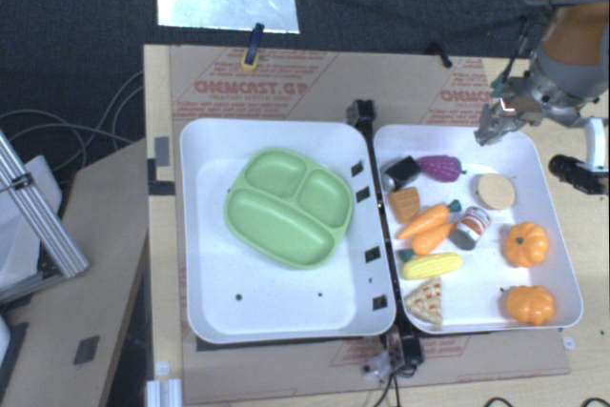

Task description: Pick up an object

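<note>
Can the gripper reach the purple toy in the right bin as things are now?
Probably yes. The gripper hangs over the right bin's far edge, and the purple toy lies uncovered nearby, with only a black block beside it.

Green three-compartment plastic plate [289, 207] lies in left shallow white bin [205, 300]. Right shallow white bin [562, 262] holds purple toy eggplant [440, 168] at back, orange toy carrot [424, 221] mid-left, yellow toy corn [431, 265] before it, two orange toy pumpkins [525, 244] at right
</note>
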Robot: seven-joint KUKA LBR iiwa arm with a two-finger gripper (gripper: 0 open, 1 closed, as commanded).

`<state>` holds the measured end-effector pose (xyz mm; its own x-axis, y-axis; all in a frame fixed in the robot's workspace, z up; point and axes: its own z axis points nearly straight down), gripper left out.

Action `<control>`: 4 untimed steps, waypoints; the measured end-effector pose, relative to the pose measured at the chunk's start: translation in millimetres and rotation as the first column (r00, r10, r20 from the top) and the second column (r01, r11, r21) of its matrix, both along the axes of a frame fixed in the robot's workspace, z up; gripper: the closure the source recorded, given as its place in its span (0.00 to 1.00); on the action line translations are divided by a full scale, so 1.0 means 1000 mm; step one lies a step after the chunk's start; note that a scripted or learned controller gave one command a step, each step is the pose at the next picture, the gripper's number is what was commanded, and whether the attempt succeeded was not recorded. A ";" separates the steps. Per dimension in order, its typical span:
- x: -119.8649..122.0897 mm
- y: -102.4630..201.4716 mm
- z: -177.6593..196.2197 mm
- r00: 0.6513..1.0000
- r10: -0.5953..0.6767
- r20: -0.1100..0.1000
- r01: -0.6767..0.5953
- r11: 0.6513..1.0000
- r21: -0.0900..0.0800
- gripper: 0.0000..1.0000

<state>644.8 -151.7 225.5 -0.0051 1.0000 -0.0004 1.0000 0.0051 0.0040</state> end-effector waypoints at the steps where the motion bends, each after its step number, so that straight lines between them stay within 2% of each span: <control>1: -0.019 0.036 0.004 1.000 0.000 -0.003 0.000 1.000 0.000 1.00; 2: -0.046 0.091 0.007 1.000 0.002 -0.004 -0.002 1.000 0.001 1.00; 4: -0.092 0.179 -0.013 1.000 0.003 -0.006 -0.003 1.000 0.002 1.00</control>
